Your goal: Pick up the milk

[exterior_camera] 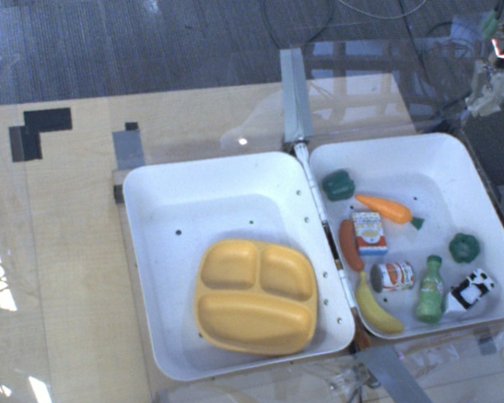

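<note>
Nearest the lens, at the front of the right bin [499, 208]: banana [377, 309], green bottle [429, 290] and a small black-and-white cow-patterned carton [474, 288], judged to be the milk. Lies in the near right corner of that bin, just beside the bottle, close to the front wall, tilted rather than squarely upright.

Also logged in the same bin: can [394, 276] between banana and bottle, red-and-blue printed box [369, 232], red sausage [348, 246] just left of it, carrot [385, 209], green pepper [337, 184] at the far left corner, and a second dark green vegetable [464, 248] near the right wall, just behind the milk.

Left bin [162, 255]: carries a yellow divided plate [257, 296].

Arm [495, 89]: seen beyond the far right corner of the right bin, over the tabletop [61, 297], well apart from the milk and outside both bins. Blurred and partly cut off. State of the jaws: cannot tell, whether released or clenched.

Progress: nothing done. Milk untouched and resting in the bin. Remaining: travel over the right bin, descent onto the near right corner, grasp, lift. Risk judged: crowding from bottle and bin wall.
</note>
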Action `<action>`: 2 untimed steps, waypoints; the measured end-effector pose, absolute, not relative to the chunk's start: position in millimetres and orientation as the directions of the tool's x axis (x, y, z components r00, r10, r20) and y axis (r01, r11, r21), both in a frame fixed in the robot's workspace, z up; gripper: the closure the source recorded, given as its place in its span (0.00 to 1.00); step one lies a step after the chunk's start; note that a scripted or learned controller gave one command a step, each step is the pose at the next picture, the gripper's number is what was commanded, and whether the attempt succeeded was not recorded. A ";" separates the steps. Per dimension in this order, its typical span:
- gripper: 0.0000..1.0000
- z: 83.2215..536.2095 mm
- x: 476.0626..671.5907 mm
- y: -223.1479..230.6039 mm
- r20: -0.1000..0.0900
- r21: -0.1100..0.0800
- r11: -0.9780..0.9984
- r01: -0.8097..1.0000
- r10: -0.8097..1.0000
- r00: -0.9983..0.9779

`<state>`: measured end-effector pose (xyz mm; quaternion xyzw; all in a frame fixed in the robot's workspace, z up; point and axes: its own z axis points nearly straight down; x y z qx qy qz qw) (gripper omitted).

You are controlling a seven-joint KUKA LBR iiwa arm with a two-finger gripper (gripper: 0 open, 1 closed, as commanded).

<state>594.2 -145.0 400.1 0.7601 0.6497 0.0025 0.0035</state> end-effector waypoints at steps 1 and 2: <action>1.00 436.8 669.5 -98.9 0.000 0.008 -0.144 0.989 0.990 0.144; 1.00 437.0 658.8 -157.9 -0.001 0.008 -0.177 0.984 0.984 0.177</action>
